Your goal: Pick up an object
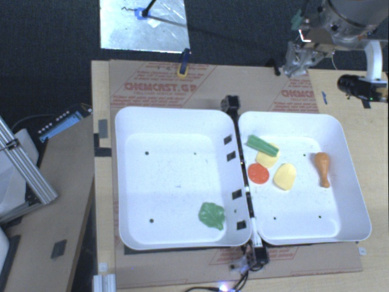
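My gripper [296, 62] hangs high over the bench behind the right bin [346, 212], apart from every object; nothing shows between its fingers. In the right bin lie a green stick-shaped piece [262, 145], a small yellow piece [266, 159], a red-orange round piece [258, 174], a pale yellow piece [284, 176] and a brown drumstick [323, 168]. A green leafy piece [212, 215] rests in the left bin [140, 181], near its front right corner.
A black divider with clips [237, 163] runs between the two bins. A shiny metal sheet [144, 16] lies at the back left. A yellow-and-blue clip [183, 67] sits on the cardboard behind the left bin. Aluminium framing [24, 175] stands at the left.
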Tool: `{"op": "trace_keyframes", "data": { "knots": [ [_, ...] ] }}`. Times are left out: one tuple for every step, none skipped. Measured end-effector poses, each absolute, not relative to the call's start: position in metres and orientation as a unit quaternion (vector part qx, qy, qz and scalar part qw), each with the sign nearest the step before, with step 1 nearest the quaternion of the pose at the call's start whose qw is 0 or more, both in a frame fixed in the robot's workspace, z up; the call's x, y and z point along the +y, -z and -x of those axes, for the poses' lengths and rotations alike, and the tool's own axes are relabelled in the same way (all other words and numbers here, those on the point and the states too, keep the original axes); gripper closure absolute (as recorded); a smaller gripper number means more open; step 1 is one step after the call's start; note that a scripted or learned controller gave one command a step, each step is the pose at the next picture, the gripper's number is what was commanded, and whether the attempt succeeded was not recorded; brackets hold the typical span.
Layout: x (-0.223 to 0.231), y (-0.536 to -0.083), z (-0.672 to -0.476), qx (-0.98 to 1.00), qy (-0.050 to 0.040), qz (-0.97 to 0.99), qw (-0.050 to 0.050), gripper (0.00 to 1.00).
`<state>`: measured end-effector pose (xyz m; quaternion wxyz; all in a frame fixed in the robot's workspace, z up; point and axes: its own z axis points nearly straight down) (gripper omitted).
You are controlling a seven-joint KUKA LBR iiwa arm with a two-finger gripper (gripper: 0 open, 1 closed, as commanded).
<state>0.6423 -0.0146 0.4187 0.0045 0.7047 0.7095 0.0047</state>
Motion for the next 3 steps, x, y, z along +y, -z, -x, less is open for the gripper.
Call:
{"op": "trace_keyframes", "data": {
  "knots": [
    [-0.119,-0.452,-0.669,0.705,-0.0011,-0.709,0.005,1.00],
    [-0.126,-0.542,-0.668,0.708,-0.0033,-0.706,0.006,1.00],
    [-0.099,-0.324,-0.623,0.708,0.0035,-0.707,-0.006,1.00]
  ]
}}
